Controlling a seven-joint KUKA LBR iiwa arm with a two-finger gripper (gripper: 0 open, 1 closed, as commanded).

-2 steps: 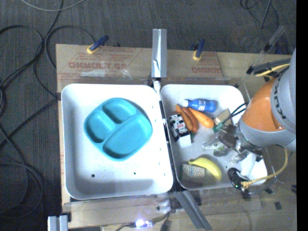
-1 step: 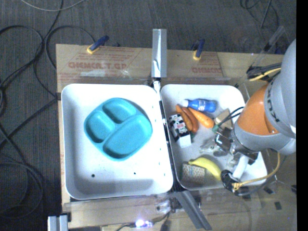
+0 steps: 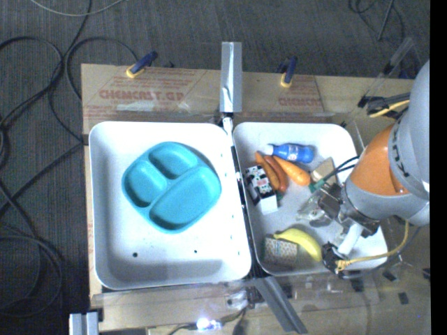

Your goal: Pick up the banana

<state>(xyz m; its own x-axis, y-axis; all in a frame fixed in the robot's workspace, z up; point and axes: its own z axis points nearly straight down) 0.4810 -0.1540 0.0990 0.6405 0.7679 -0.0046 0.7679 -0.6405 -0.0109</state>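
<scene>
The banana [image 3: 302,241] lay sideways just below the gripper [image 3: 319,202] in the camera view, close but not touching, and whether the gripper was spread or closed could not be told.

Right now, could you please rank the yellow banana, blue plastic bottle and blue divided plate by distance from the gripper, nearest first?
1. Yellow banana, beside the gripper.
2. Blue plastic bottle, right bin's far end.
3. Blue divided plate, left bin.

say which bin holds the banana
The bin on the view's right; the banana lies near its lower edge. The other bin holds a blue plate.
</scene>
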